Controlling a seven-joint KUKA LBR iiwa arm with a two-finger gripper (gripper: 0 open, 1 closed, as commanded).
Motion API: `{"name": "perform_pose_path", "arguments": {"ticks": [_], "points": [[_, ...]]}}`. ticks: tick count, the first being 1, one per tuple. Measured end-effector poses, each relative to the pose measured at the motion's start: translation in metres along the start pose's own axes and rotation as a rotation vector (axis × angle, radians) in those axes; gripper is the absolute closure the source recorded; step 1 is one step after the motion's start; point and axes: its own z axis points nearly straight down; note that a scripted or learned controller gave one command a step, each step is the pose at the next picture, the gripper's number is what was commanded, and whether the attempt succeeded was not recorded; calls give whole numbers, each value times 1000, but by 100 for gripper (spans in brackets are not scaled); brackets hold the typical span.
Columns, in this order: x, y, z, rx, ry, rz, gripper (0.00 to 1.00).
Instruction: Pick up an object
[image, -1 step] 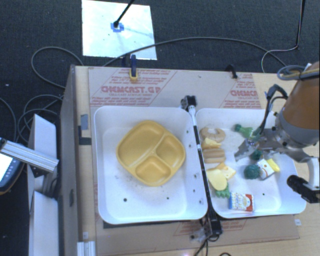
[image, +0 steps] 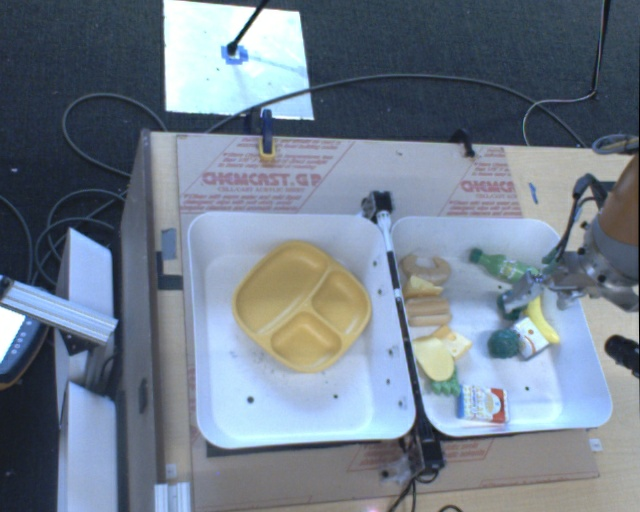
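Pincer (image: 527, 297) low in the right bin (image: 590, 400), about three o'clock — grip state impossible to tell. Just below, toward five o'clock, a toy banana (image: 541, 320): likely light, stiff, slick plastic — best pinched across its narrow middle.

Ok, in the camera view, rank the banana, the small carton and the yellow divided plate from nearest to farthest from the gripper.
1. Banana, right bin, just under the gripper.
2. Small carton, right bin's near edge.
3. Yellow divided plate, left bin.
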Motion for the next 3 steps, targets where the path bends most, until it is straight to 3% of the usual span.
{"name": "perform_pose_path", "arguments": {"ticks": [1, 2, 3], "points": [[-10, 43, 90, -13, 2, -6, 0], [-12, 40, 83, -5, 0, -4, 100], [35, 99, 101, -2, 3, -3, 100]]}}
